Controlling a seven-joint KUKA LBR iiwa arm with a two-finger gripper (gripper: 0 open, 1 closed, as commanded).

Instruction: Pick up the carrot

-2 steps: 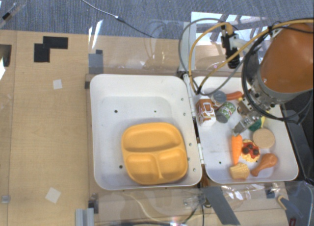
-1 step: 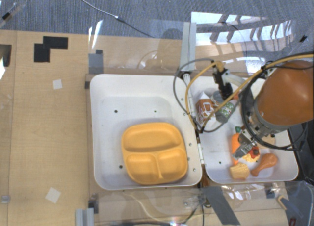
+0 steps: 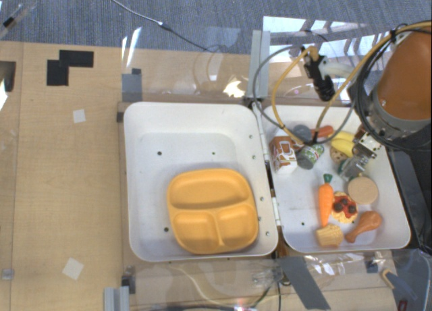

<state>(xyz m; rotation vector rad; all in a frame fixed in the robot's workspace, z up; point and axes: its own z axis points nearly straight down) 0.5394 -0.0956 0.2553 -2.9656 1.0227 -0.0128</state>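
The carrot (image 3: pixel 326 202) lies in the right bin (image 3: pixel 294 225), a little right of that bin's middle. It stands nearly straight up and down in the view, with its green top at the far end and its orange tip pointing to the near edge. Nothing is gripping it.

The arm (image 3: pixel 405 80) comes in from the right, its orange band over the far right corner of the right bin. The gripper (image 3: pixel 354 161) hangs below that band, just right of the carrot's top and apart from it — how wide it stands I cannot tell, since the parts there are small and mixed with the toys under them.

Around the carrot are other toy foods. A slice of cake with red berries (image 3: pixel 344 207) touches its right side, a tan disc (image 3: pixel 362 190) sits just beyond that, a drumstick (image 3: pixel 364 224) lies near the bin's near right corner, and a waffle piece (image 3: pixel 329 236) sits at the carrot's tip. Farther back are a banana (image 3: pixel 343 144), a green can (image 3: pixel 310 156) and a brown carton (image 3: pixel 283 154).

The left bin (image 3: pixel 145 141) holds a yellow divided tray (image 3: pixel 212 210) — set in its near half.
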